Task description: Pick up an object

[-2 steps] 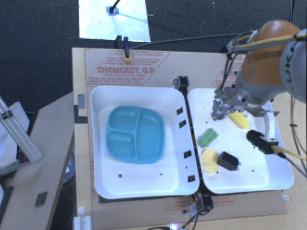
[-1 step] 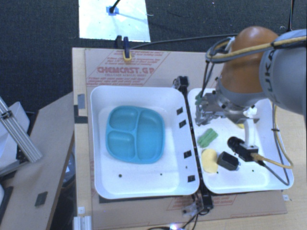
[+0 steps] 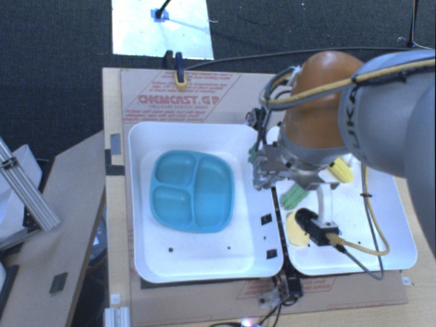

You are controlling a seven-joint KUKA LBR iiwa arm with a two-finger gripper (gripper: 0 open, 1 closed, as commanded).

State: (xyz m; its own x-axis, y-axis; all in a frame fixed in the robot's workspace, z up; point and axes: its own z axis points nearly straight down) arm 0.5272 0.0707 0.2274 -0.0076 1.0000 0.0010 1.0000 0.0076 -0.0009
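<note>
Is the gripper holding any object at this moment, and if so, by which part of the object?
It cannot be told. The gripper is above the right bin, near a green object, but the arm hides what lies under it.

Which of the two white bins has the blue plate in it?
The left bin, the one away from the arm. The divided blue plate lies flat in its middle. The right bin holds small yellow and green pieces instead.

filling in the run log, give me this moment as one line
arm: over the seam between the bins | pincer: low at right bin's left edge | blue plate: alone in left bin | grasp: none seen
</note>
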